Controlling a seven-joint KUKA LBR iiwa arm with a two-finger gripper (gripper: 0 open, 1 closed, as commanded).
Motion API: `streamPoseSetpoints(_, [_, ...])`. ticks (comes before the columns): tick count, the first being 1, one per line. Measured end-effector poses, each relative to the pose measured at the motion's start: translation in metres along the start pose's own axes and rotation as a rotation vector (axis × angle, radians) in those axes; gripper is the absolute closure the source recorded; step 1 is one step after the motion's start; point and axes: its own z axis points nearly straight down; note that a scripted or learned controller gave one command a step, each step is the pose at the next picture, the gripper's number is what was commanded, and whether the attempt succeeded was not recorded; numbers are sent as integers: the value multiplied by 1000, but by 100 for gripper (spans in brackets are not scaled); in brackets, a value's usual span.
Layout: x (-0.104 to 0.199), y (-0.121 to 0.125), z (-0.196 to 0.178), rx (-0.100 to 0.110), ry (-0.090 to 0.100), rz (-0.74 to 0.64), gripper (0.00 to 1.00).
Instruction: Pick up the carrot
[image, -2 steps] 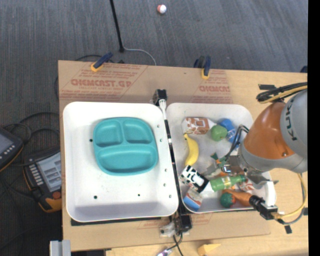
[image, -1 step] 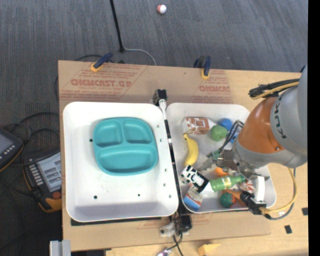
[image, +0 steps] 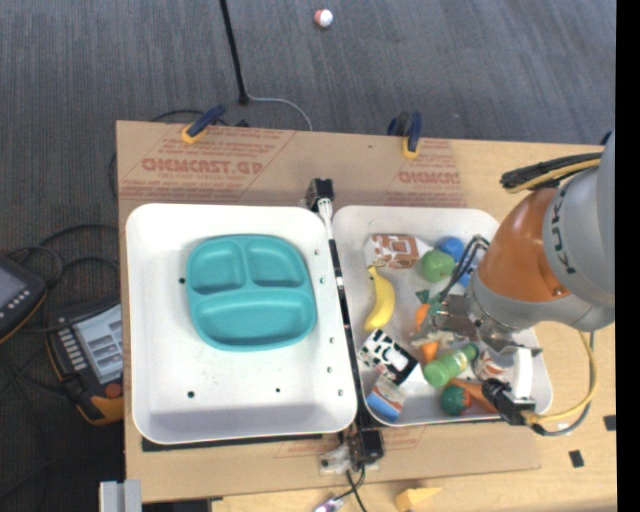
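The arm is reaching into the right bin (image: 350, 300) from the right, and the gripper (image: 452, 322) is hanging low over the crowded middle of that bin. Whether it is released or clenched I cannot tell, since the wrist is covering it.

The carrot (image: 477, 393) is probably the orange piece lying near the bin's front right corner, just beside a green ball (image: 455, 400). The clutter is making that hard to confirm, because other orange bits are showing closer to the gripper.

The main risk is that the gripper is standing over the wrong spot: closing there would likely be catching the green pear-like toy (image: 447, 368) or an orange scrap rather than the carrot. The carrot is also lying close to the bin wall and partly under the arm's white fitting (image: 522, 375), so a descent could be jamming against the rim or nudging the green ball, rolling the carrot away. The banana (image: 380, 300) and the left bin's teal tray (image: 250, 292) are lying well apart from this.
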Motion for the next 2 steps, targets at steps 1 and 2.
streamPoseSetpoints(1, [26,53,-114,14,1,270,100])
streamPoseSetpoints(2, [25,53,-124,16,-1,270,100])
